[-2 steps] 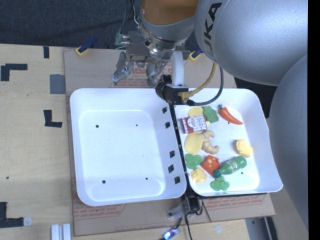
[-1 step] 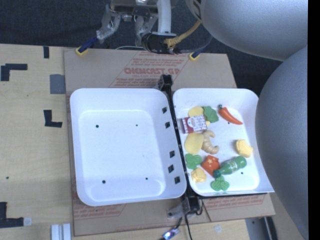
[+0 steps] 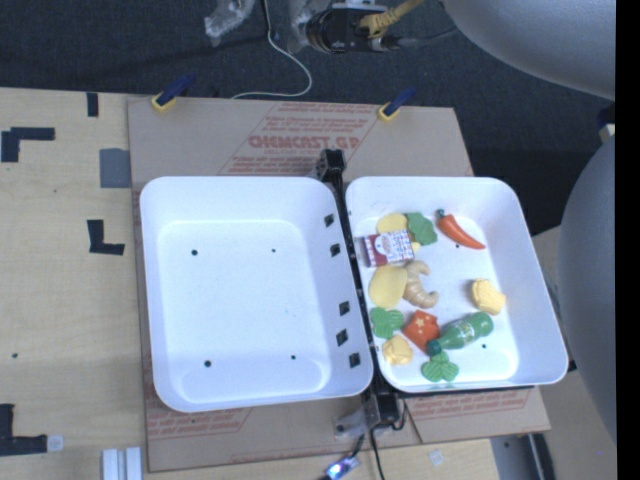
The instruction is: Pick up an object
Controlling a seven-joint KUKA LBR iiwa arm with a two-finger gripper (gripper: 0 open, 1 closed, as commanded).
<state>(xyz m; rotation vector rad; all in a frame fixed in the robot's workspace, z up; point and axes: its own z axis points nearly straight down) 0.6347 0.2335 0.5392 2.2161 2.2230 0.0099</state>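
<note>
We counted two shallow white bins: the left bin [image 3: 240,298] and the right bin [image 3: 520,268], where one red chili pepper [image 3: 460,230] lay, tip pointing lower-right.

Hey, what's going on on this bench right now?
A robot arm is set up to pick an object from two white bins. The gripper sits high at the back, above the bench and away from the bins, with nothing visibly held. All the toy food lies in the right bin: a red chili, a green bottle, a yellow piece and others. No pick has started.
</note>
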